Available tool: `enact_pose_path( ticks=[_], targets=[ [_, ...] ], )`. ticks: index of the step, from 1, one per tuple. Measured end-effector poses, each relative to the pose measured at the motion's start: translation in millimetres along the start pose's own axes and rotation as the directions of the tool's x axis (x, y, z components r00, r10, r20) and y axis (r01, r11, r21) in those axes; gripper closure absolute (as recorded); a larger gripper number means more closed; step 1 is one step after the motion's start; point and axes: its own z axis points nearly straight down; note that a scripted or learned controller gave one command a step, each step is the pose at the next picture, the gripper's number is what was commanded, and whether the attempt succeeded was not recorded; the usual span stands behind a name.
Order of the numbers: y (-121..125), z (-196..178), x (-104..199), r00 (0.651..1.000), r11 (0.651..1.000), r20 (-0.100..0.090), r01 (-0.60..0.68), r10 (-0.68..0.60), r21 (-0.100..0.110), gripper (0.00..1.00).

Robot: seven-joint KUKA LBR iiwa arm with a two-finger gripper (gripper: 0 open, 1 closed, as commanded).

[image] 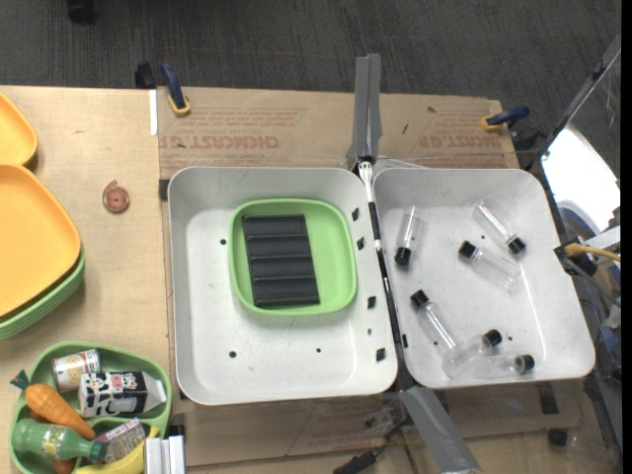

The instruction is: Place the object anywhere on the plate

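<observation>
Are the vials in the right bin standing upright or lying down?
Lying down. Every clear vial in the right bin rests on its side, each black cap pointing sideways, scattered at different angles.

You have two bins side by side on the counter (118, 255) — the left bin (197, 363) holds the plate (341, 255), the right bin (553, 294) several scattered vials (433, 320). Left of both sit stacked trays (35, 245), with a bowl of toy food (84, 403) nearer you.

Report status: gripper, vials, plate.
Vials loose in right bin. Plate in left bin, dark rack on it. None placed.
</observation>
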Motion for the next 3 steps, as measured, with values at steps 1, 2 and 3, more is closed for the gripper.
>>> enact_pose_path(
  ticks=[1, 2, 3],
  targets=[
    [0.3, -2.3, 0.1, 1.000, 1.000, -0.001, 0.002, -0.002, -0.001, 0.00],
    [0.6, -6.5, 0.0, 1.000, 1.000, -0.001, 0.002, -0.002, -0.002, 0.00],
    [0.0, -0.6, 0.0, 1.000, 1.000, 0.000, 0.000, 0.000, 0.000, 0.00]
  ],
)
